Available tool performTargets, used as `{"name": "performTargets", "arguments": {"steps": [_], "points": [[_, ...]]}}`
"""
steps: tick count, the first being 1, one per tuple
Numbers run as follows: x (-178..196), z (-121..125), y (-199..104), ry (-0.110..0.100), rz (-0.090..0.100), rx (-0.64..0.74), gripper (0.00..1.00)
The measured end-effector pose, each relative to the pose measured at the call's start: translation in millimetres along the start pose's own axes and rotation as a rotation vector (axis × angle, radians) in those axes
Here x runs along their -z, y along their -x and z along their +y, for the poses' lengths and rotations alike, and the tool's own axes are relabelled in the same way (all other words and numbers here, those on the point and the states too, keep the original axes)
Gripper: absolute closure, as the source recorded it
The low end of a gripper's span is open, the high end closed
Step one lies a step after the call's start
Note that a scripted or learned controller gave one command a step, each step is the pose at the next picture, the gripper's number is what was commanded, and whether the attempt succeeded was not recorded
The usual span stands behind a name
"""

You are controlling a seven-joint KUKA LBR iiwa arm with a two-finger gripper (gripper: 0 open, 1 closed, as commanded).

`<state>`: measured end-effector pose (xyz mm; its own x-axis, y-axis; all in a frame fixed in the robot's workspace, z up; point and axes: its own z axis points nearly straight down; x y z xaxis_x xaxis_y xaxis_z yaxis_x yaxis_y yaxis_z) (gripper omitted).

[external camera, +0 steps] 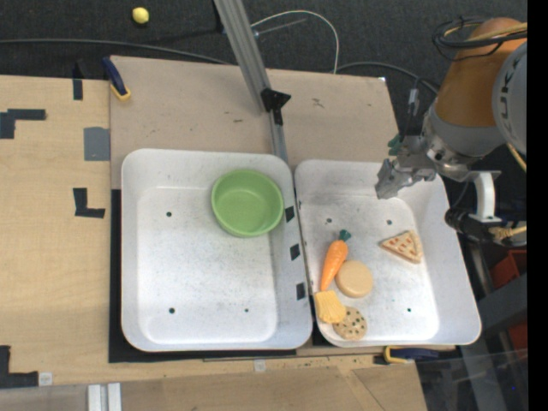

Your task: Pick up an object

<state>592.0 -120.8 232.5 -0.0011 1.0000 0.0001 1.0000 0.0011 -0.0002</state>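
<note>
The right bin [428,315] holds an orange toy carrot [334,261] with a green top, a round tan bun [354,279], a yellow cheese block [329,306], a chocolate-chip cookie [350,324] and a pizza slice [402,247]. My gripper [390,182] hangs over the far right part of this bin, up and right of the carrot and above the pizza slice. I see nothing between its fingers. A green bowl [247,201] sits in the left bin [171,272] at its far right corner.
A grey metal pole [248,50] slants down to the divide between the bins. A yellow ball [140,14] lies on the dark floor at the far left. Cables run behind the bench, and a blue-yellow clamp [116,79] sits at its back left.
</note>
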Motion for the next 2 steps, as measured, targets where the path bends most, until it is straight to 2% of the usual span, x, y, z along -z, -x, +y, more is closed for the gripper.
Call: {"name": "performTargets", "arguments": {"steps": [2], "points": [[13, -27, -102, -0.002, 0.002, 0.006, 1.0]]}}
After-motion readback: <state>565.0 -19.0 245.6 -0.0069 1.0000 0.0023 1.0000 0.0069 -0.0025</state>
